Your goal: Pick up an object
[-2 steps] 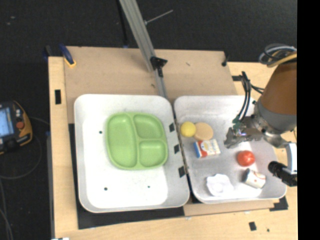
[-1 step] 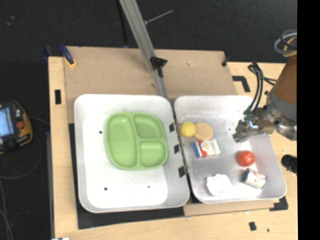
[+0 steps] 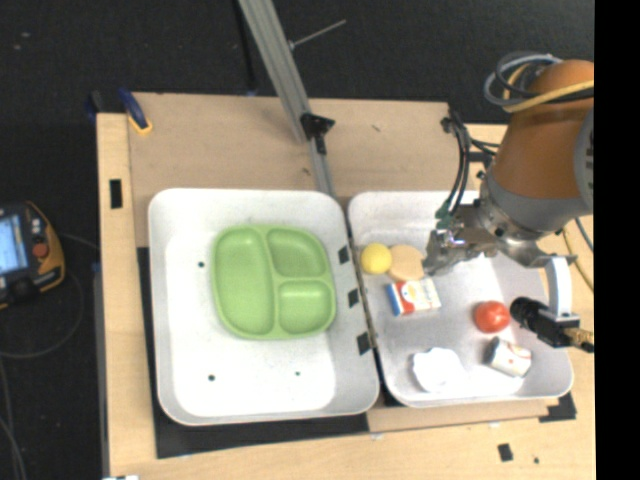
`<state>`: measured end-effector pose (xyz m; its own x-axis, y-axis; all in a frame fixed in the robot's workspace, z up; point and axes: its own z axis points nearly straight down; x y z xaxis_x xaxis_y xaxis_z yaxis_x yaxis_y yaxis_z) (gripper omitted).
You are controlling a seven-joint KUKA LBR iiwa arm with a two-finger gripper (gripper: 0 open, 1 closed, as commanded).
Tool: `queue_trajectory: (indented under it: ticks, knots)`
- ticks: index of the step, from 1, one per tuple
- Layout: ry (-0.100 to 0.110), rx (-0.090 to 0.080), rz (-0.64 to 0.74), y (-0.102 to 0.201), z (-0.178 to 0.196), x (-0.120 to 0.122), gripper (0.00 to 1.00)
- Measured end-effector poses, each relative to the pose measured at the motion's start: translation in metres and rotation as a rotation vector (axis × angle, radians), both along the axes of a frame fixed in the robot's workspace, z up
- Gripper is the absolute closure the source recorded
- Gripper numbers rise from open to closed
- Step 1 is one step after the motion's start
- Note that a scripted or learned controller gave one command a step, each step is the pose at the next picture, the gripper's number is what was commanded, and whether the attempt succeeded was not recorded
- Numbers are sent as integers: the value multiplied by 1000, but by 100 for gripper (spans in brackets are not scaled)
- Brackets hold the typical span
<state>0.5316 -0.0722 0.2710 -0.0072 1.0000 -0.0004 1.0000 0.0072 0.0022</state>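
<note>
The arm reaches in from the right, orange band up top, and the gripper (image 3: 447, 245) hangs low over the upper part of the right bin (image 3: 400, 204), its tip just beside a tan round piece (image 3: 407, 262). Whether the tool is wide or narrow I cannot tell from this slant; the metal at the tip is a dark tangle, and nothing is visibly caught in it. Candidates are crowded here: a yellow ball (image 3: 376, 258) touches the tan round piece on its left, and a small red-and-white carton (image 3: 414, 297) lies just below the pair. Further right sits a red tomato-like toy (image 3: 490, 316), with a small white box (image 3: 508, 358) below it and a white lump (image 3: 436, 369) near the bin's front edge. The left bin (image 3: 180, 218) carries a green divided tray (image 3: 273, 280), well apart from the action. Judging by position, the tan round piece or the ball is the nearest target. These look like light toy foods, probably hard plastic or foam, so weight should not be the trouble; slip should be. A ball wants to squirt out of two fingers unless it is taken squarely across its middle, and its neighbour pressing against it leaves little room on that side. The carton looks the friendlier catch: flat faces, taken across its narrow width.
</note>
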Motion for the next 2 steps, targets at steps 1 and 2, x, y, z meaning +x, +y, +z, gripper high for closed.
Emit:
queue_trajectory:
  ticks: [1,2]
  knots:
    - [3,1,1,59,-11,11,100]
    - [1,0,0,108,-22,38,100]
